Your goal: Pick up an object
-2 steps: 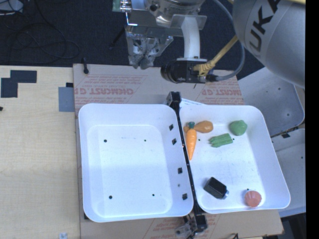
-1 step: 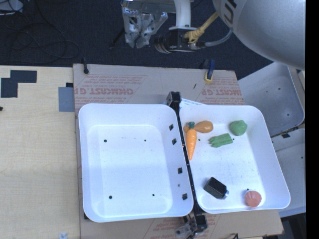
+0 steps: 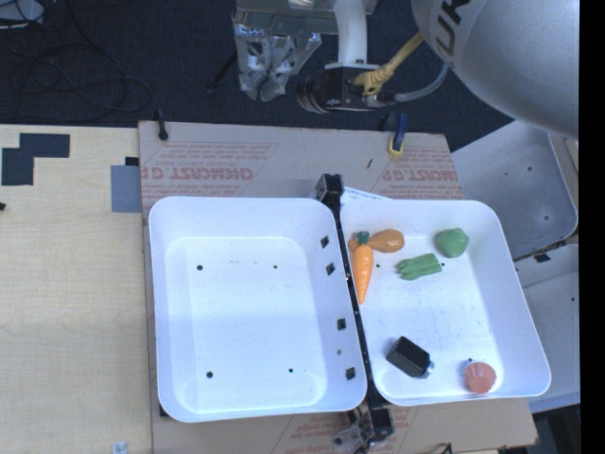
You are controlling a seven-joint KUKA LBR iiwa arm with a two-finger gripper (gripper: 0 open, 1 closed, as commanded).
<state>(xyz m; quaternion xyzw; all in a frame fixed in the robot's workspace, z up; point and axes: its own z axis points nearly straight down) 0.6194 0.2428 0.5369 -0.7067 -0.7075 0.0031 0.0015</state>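
i see the tool (image 3: 274, 64) parked high at 12 o'clock beyond the bins, can't tell its state. nearest pick is the carrot (image 3: 361, 268) in the right bin (image 3: 515, 282), lying at 5 o'clock from it, long axis running 12-to-6.

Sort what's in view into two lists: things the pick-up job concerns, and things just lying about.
Job:
- orange toy carrot
- orange-brown rounded toy
- round green toy
- long green toy
- black block
- pink-red ball
- right white bin
- tool

Lying about:
- left white bin
- brown cardboard sheet
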